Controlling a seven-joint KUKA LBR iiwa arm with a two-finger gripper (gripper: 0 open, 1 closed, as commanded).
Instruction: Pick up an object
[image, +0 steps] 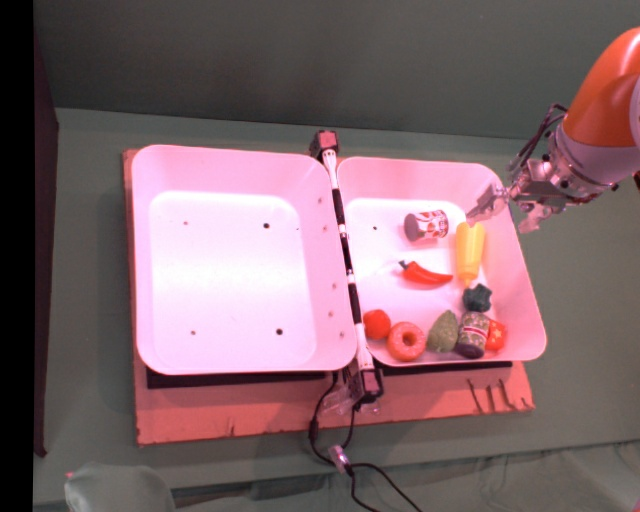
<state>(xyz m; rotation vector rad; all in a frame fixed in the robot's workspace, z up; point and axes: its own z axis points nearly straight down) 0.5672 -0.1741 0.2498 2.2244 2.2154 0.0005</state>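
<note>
You won't find any text you can read here. The small red-and-white can lying on its side in the right bin, towards the far end, carries a printed label, but its markings are too small and blurred to make out.

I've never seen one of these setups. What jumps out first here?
The orange-banded arm at upper right, its claw hovering over the right bin. Below it lie small toys: a yellow corn cob, a red chili pepper and a small can.
</note>
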